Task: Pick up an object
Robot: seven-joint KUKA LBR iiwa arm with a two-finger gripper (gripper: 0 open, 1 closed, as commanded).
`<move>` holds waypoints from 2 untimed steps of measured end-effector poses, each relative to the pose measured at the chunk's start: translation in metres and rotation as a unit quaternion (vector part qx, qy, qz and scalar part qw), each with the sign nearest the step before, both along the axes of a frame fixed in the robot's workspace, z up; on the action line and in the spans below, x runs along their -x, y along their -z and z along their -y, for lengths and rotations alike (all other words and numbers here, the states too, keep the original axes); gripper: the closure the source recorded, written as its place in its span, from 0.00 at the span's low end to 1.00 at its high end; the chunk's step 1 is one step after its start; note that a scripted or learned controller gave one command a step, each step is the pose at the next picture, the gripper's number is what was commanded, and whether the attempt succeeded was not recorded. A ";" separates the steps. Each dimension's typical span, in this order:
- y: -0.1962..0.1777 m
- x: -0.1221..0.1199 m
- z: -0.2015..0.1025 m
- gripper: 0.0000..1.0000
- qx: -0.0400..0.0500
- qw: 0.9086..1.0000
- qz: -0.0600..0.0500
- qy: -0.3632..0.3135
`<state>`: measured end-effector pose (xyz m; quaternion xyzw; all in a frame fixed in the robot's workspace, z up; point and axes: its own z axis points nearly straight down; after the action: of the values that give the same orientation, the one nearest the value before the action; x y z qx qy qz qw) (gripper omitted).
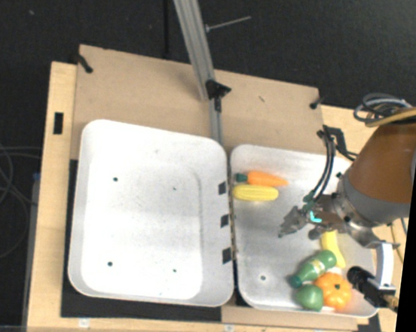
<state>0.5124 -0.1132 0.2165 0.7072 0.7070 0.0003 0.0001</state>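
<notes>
The surface [164,91] carries two white bins; the left bin [148,214] and the right bin [268,283] sit side by side. The arm [382,173] is positioned over the right bin. The tool [295,224] hangs above bare bin floor — whether it is parted or closed cannot be told. Nothing is seen gripped. The approach step is judged in hand. Candidate objects lie near: a carrot [265,180] touching a corn cob [255,193], and a cluster — orange pepper [337,290], green vegetables [313,278]. Alignment over one item is required next.
</notes>
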 end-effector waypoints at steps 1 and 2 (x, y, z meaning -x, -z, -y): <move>0.000 0.000 0.000 0.00 0.000 1.000 0.000 0.000; 0.062 0.000 -0.003 0.00 0.000 1.000 -0.003 0.000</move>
<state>0.5120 -0.1105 0.1543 0.7073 0.7070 -0.0016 -0.0020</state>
